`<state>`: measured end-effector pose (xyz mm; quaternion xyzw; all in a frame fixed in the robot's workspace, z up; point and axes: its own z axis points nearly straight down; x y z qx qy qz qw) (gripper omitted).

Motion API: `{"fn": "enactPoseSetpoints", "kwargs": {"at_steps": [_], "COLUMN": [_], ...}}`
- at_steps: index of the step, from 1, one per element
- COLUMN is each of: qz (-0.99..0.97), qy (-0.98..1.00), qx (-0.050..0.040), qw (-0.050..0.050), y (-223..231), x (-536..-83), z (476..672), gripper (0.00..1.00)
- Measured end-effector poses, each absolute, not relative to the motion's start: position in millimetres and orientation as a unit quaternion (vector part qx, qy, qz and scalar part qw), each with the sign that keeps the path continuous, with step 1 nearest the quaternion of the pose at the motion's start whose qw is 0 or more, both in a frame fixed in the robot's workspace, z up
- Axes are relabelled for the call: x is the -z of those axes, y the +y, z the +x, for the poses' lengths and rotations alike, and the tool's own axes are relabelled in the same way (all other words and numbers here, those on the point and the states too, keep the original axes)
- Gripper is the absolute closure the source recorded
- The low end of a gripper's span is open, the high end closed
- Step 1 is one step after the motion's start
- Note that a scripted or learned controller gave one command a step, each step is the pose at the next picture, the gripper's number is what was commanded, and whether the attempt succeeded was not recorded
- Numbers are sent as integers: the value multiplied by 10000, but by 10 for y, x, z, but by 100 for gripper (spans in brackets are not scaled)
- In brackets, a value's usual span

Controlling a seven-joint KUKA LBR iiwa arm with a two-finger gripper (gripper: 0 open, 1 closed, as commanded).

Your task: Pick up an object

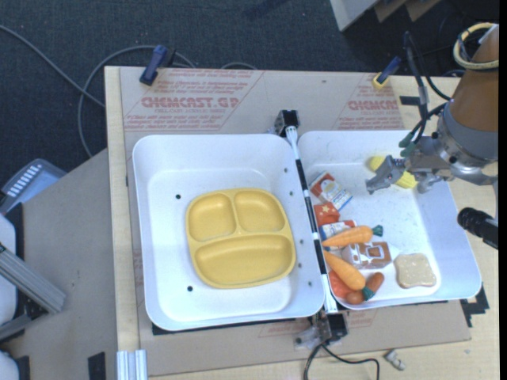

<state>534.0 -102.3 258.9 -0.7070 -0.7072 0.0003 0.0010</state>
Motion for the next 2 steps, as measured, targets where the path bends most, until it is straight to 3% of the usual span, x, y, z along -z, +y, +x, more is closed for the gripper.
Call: {"fn": "enactPoseSetpoints", "kwargs": {"at_steps": [1,2], "qz": [-7074,-7068], "qy": [-7068,-7074], "qx": [-6,0], "qw": [10,-1], "y": [-1568,-1766], "x": [-1565,-1051], "z": [5614,6664], "gripper": [0,0]}}
